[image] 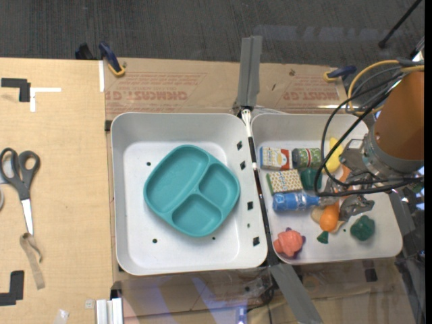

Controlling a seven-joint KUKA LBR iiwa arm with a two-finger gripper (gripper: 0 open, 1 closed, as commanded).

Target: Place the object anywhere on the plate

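A teal plate (193, 190) with three compartments lies in the left white bin (128, 181), with nothing on it. The gripper (343, 198) hangs low over the right white bin (381, 248), just above an orange fruit-like object (329, 219). Cables and the wrist hide its tips. Close around it lie a blue bottle (294, 201) on its side, a dark green toy (362, 229) and a yellow object (333, 152) partly hidden behind the arm.
The right bin also holds a small white and orange carton (275, 157), a green can (307, 157), a patterned box (283, 181) and a pink toy (289, 243). Scissors (20, 181) lie on the wooden bench at left.
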